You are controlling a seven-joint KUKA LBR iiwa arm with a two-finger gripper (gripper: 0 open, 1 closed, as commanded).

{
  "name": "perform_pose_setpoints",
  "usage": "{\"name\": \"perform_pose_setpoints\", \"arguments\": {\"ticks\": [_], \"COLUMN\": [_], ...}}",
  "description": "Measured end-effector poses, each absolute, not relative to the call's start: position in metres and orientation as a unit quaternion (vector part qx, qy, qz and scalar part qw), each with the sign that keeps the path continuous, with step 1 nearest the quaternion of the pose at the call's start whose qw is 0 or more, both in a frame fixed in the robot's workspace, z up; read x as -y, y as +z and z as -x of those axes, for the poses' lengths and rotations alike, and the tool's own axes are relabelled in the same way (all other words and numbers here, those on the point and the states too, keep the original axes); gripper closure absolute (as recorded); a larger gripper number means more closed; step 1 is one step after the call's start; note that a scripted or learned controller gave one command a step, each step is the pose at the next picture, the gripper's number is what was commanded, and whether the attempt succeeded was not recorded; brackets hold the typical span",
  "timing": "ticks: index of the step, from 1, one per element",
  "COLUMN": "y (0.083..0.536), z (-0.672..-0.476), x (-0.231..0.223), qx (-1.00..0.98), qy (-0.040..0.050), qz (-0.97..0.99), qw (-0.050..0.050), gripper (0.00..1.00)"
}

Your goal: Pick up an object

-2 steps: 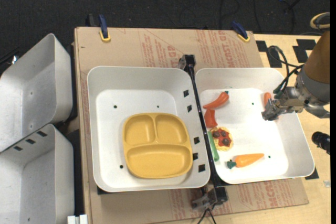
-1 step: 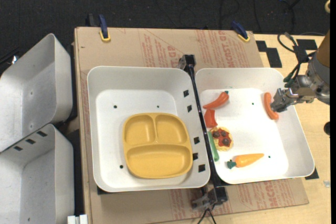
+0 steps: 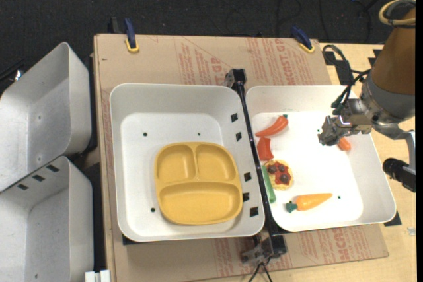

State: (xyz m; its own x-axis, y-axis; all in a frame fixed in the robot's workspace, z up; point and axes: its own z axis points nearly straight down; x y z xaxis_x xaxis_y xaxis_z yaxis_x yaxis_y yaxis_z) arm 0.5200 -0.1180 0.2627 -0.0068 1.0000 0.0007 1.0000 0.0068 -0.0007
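Your gripper (image 3: 330,132) hangs at the right bin's (image 3: 370,208) right side, touching a small orange piece (image 3: 344,144) (grip unclear); you cannot tell its opening.

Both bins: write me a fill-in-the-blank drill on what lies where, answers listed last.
1. The yellow divided plate lies in the ____ bin.
2. The toy carrot lies in the ____ bin.
3. The plate has ____ compartments.
4. The gripper hangs over the ____ bin.

Missing words: left; right; three; right.
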Motion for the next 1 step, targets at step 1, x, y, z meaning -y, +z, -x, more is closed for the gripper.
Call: {"name": "perform_pose_setpoints", "arguments": {"ticks": [1], "y": [0.2540], "z": [-0.5263], "x": [0.0754], "qx": [0.709], "qy": [0.0000], "qz": [0.705], "qw": [0.000], "gripper": [1.00]}}
